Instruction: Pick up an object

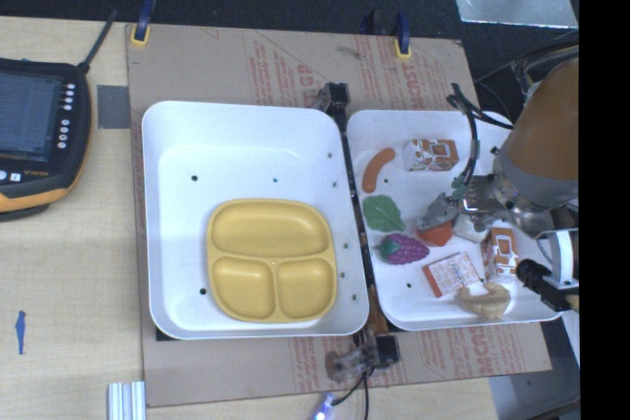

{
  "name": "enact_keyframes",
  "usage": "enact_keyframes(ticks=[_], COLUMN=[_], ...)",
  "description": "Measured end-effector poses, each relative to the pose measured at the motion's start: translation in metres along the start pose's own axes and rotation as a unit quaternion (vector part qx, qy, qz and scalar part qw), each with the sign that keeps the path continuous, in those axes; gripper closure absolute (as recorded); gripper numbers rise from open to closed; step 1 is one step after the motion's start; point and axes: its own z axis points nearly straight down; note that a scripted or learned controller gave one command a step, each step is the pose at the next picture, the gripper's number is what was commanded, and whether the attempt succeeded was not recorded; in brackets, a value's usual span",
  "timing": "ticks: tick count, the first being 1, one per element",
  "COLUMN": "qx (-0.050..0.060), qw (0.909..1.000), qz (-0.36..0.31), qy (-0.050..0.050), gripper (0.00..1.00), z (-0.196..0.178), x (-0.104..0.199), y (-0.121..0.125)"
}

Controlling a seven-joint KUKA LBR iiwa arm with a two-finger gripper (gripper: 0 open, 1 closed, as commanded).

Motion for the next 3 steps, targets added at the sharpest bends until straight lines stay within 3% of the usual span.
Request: enact_keyframes(ticks=[1,2,3], qx=[0.0,0.0,-0.002], qw=[1.0,1.0,1.0], qz=[-0.001,-0.003,0.001], qy=[0.0,-0.001,0.0], gripper=[0.0,1.0,1.0], z=[0.065,0.054,0.005], x=[0.003,0.002,-0.014], y=[0.006,0.006,0.058])
